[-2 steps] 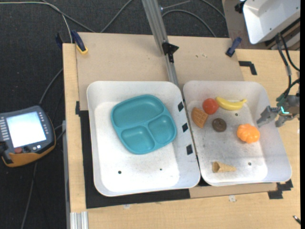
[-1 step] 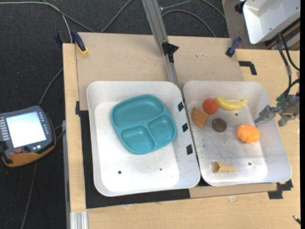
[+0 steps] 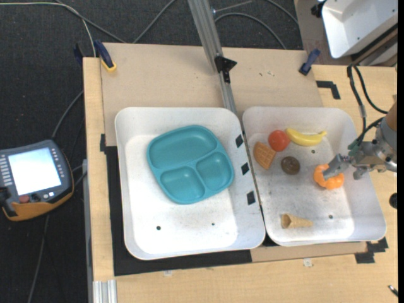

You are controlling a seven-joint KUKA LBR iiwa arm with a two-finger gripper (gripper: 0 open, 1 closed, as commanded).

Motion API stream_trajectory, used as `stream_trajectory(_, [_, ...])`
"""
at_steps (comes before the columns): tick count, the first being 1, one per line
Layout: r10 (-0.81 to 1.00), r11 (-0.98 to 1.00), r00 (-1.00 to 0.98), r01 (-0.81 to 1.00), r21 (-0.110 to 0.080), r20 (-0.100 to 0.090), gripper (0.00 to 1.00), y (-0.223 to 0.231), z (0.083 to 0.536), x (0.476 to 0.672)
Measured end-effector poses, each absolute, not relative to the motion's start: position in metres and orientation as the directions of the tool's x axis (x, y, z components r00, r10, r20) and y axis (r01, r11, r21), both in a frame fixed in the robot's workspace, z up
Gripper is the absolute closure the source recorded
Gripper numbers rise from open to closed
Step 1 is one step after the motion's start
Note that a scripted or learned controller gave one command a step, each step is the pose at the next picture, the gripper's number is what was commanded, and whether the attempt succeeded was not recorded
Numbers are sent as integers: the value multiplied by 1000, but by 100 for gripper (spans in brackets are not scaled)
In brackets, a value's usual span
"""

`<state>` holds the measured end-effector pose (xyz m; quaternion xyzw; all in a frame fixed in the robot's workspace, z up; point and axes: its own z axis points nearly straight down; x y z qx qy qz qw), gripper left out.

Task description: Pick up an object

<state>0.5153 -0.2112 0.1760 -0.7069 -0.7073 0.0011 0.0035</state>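
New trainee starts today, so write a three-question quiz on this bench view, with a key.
1. True or false: the teal tray lies in the right bin.
2. Which item lies nearest the gripper?
A. the banana
B. the orange fruit
C. the cone
3. Fill in: the brown ball lies between the bread piece and the ______.

Key
1. False; it lies in the left bin.
2. B; the gripper is right at it, though a grasp cannot be confirmed.
3. Orange fruit.
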Motion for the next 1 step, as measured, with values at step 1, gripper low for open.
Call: stream_trajectory(1, [1000,1,0,1000,-7,4,0,-206,113,512])
